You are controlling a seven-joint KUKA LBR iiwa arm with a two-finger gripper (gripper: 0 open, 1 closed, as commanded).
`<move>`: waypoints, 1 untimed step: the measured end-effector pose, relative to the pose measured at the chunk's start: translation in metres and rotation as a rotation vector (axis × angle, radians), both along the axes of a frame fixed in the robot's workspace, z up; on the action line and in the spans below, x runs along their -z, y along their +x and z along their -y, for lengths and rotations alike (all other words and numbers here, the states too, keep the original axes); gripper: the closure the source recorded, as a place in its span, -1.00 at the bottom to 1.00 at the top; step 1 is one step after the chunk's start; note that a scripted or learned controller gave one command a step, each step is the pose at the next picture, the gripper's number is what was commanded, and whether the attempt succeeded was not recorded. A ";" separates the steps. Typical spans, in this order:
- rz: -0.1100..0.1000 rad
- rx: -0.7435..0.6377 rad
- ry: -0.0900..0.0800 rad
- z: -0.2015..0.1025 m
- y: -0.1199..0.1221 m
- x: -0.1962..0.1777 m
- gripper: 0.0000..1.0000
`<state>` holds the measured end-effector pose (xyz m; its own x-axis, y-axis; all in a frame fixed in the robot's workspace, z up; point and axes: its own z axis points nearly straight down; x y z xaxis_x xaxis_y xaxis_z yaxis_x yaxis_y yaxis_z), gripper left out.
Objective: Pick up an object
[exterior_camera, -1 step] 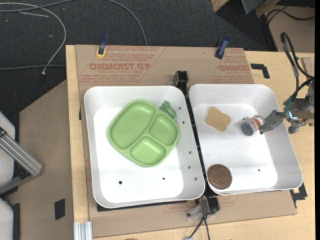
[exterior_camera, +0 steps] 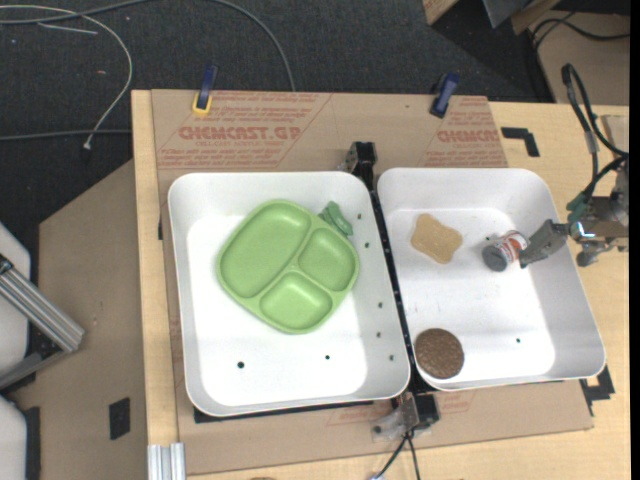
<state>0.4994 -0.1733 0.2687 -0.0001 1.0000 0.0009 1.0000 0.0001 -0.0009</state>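
Plainly, the trouble lies at the right edge of the right bin (exterior_camera: 560,298), where the gripper (exterior_camera: 560,236) reaches in over the rim from the side, a grey finger slanting down toward a small grey-and-red cylinder (exterior_camera: 503,250) that lies on its side on the bin floor. The finger tip looks to be just beside or touching that cylinder, but whether the pincer is released or clenched I cannot tell; nothing shows between its fingers, so I count nothing as held. The cylinder is the nearest thing to pick, with a tan, bread-like piece (exterior_camera: 436,238) near it to the left and a brown round disc (exterior_camera: 439,353) well apart at the bin's lower left corner. The likeliest failure, as I judge it, is that a round body lying flat rolls away when nudged from one side, toward the tan piece or the middle of the bin, so the fingers close on air. A low, slanted approach could also catch the bin's raised rim or press the cylinder against the floor and pop it out sideways. If the grasp lands on the cylinder's end instead of across its body, it may slip out on the lift. The left bin (exterior_camera: 200,298) holds a green divided plate (exterior_camera: 288,266) with a small green item (exterior_camera: 337,218) at its upper right edge, far from any likely disturbance.
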 end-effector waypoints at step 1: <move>-0.001 0.000 0.001 0.008 0.003 0.045 -1.00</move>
<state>0.5020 -0.1815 0.2234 0.0001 1.0000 0.0015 1.0000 -0.0001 -0.0019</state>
